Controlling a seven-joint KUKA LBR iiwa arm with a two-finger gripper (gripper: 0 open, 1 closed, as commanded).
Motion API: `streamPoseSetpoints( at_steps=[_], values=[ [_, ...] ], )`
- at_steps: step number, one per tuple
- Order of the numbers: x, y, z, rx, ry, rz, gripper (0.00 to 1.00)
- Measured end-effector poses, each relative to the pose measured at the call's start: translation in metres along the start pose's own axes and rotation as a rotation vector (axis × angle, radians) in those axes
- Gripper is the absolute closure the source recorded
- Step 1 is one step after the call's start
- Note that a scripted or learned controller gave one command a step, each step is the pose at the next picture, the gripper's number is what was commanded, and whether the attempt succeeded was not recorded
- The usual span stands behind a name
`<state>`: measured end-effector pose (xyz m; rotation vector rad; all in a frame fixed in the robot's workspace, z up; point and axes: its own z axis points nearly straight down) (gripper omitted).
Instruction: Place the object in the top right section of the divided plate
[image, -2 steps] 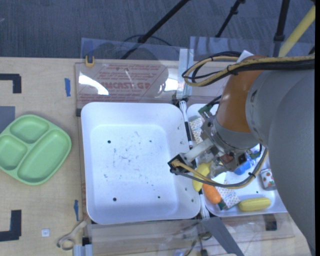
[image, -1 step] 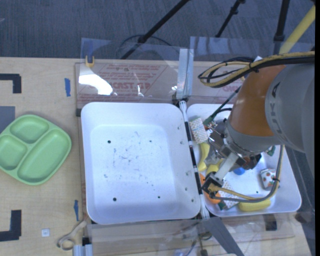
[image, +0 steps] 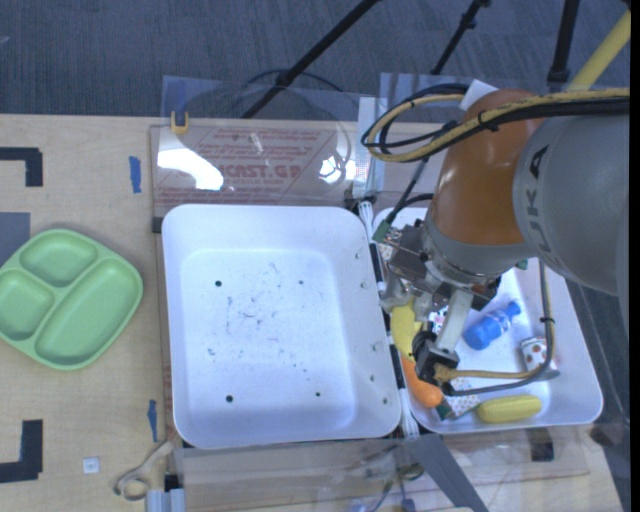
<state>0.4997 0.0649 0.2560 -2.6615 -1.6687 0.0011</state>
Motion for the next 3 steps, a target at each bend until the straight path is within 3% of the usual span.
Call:
streamPoseSetpoints(
  at_steps=[1,2,3],
  values=[
    [0.077,-0.06,0.074,0.004,-0.002,-0.059,1.0],
    [0.095,-0.07,0.079,0.001,-0.001,0.288,1.0],
    [0.136,-0.087,0.167,-0.002,0.005,0.493,1.0]
  ],
)
